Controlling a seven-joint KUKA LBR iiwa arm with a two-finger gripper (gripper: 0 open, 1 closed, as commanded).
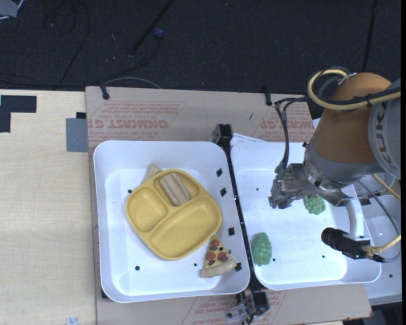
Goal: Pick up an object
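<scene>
In the right bin point(294, 276), my gripper point(283, 196) hangs low over the bin's upper left part, under the grey and orange arm. A small green leafy piece point(315, 204) lies just to its right, partly hidden by the wrist. Whether it touches the gripper is unclear. A second green lump point(261, 248) rests on the bin floor, below and to the left of the gripper, near the divider.
The left bin point(115, 263) holds a yellow divided plate point(155, 232) with a tan bread-like piece point(175, 188) in its upper compartment. A toy pizza slice point(217, 259) lies by that bin's lower right corner. A black divider point(231, 195) separates the bins.
</scene>
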